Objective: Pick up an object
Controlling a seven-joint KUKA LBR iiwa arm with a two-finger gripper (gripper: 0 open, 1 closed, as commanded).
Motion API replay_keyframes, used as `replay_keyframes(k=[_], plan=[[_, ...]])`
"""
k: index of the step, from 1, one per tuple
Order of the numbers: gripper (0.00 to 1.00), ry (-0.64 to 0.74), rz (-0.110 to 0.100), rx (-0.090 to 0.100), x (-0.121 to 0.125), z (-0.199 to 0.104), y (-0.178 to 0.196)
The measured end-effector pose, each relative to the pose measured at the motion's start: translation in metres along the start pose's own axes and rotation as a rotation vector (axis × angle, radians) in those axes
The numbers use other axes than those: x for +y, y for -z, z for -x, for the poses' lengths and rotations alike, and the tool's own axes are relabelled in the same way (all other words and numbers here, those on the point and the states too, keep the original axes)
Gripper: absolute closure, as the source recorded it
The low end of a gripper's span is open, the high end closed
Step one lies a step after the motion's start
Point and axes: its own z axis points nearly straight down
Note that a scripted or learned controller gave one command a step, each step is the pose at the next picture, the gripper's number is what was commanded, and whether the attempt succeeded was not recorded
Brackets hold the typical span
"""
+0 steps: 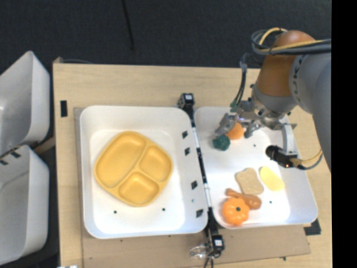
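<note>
We see the claw (239,125) low in the right-hand shallow white bin (304,202), its two fingers apart and straddling a small rounded orange toy piece (236,131); whether they grip it we cannot tell. It looks light, hard and smooth, so we judge it may slip; squeezing across its widest middle seems safest. A small dark green lump (221,143) sits just beside it and could get nudged.

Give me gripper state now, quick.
Gripper: over the right bin, fingers straddling a small orange object; a grip cannot be told.
</note>
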Motion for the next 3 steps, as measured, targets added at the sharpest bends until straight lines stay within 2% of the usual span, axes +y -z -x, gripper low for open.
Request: replay_keyframes(k=[1,2,3], plan=[[1.0,-0.003,0.006,0.002,0.001,0.0,0.014],[1.0,0.004,0.008,0.002,0.002,0.002,0.068],[1.0,0.004,0.005,0.003,0.003,0.002,0.072]])
